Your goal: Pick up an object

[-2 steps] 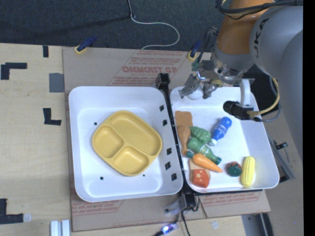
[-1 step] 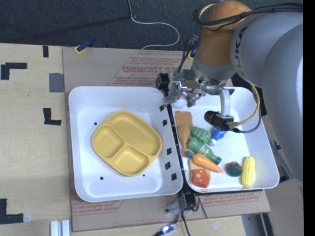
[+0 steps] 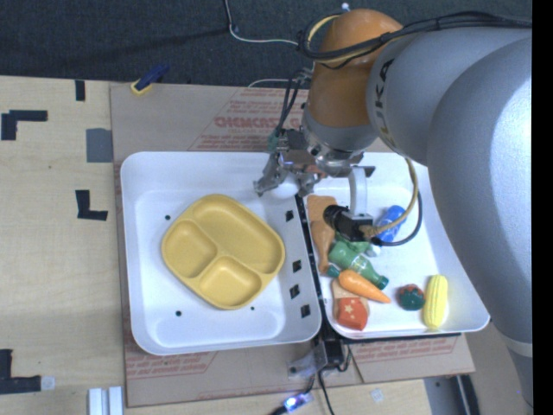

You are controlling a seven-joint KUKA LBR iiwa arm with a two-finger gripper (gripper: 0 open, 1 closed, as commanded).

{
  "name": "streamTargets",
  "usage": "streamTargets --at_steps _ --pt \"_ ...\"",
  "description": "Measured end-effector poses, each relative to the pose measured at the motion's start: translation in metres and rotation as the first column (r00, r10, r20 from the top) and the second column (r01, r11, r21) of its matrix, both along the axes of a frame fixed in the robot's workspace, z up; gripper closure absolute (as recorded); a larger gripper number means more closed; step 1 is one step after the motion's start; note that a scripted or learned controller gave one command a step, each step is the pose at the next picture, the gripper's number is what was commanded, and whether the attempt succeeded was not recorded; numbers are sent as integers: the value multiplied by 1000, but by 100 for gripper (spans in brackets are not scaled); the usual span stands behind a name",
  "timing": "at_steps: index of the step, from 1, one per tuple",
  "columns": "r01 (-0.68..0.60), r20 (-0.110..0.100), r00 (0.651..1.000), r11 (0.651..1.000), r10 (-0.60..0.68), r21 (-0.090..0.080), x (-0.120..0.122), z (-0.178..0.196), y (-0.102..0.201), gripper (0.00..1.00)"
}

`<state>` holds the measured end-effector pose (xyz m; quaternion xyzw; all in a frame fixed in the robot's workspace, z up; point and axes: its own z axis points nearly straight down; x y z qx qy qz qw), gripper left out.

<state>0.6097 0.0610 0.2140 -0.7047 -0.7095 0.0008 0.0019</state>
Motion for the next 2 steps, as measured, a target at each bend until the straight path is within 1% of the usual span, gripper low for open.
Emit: streamTargets --at_steps 1,2 --pt "5 0 1000 1000 -5 -1 -11 3 0 100" --pt "4 2 1000 1000 -4 -1 -11 7 -3 100"
